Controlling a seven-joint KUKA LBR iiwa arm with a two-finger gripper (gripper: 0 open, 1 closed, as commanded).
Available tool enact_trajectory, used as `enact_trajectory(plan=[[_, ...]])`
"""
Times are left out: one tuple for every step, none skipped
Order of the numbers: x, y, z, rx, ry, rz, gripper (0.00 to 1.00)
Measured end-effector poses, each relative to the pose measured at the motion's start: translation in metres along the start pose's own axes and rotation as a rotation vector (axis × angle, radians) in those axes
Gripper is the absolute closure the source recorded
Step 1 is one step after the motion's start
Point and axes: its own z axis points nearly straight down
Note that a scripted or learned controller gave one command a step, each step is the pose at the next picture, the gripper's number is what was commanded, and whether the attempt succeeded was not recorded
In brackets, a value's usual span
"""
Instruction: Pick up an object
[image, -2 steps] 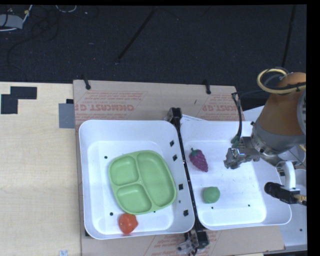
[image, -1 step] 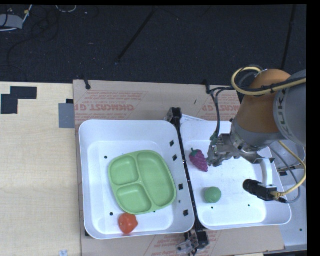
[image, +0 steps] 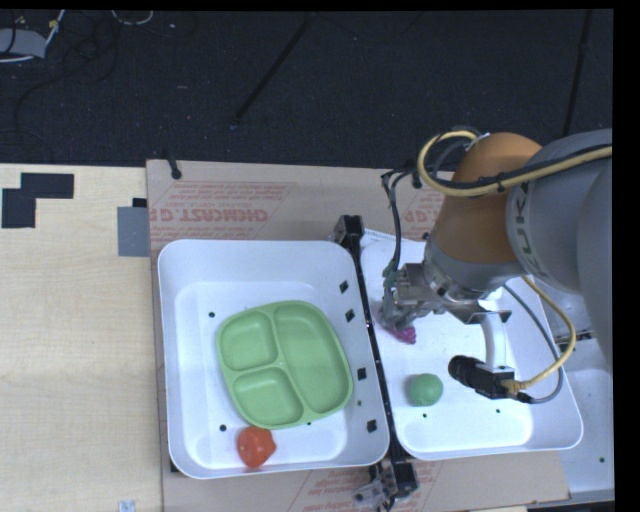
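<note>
My gripper (image: 398, 318) is low in the right bin (image: 480, 440), near its left wall. A small purple object (image: 405, 333) lies right at the fingertips, partly hidden by them; whether it is gripped is unclear. A green ball (image: 424, 389) rests on the bin floor a little in front of the gripper, apart from it. In the left bin (image: 190, 300) a light green divided plate (image: 284, 362) lies flat, and a red-orange lump (image: 256, 446) sits by the front wall.
The ridge (image: 365, 340) where the two bins meet runs just left of the gripper. The grey arm with its orange band (image: 485, 215) covers the back right part of the right bin. Bare wood bench (image: 70, 350) lies to the left.
</note>
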Motion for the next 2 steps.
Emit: enact_trajectory(plan=[[0.050,0.019,0.001,-0.001,0.000,0.000,1.00],[0.101,0.026,-0.010,-0.002,-0.002,0.001,1.00]])
